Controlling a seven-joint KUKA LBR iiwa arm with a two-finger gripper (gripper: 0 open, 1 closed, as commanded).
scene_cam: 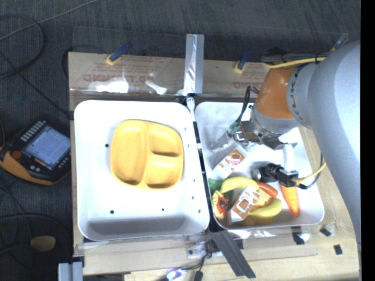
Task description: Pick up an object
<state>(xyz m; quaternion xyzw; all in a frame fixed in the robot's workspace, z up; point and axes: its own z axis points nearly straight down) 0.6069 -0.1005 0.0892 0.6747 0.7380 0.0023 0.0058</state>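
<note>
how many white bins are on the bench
2. The left bin holds a yellow divided plate. The right bin holds the pile of toy food, with the arm reaching in above it.

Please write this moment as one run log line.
arm: over right bin | gripper: above small carton | yellow tray: left bin

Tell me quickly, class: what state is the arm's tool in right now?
Tool: low in the right bin, above a small carton; open or closed cannot be told, and no object is seen held.
</note>
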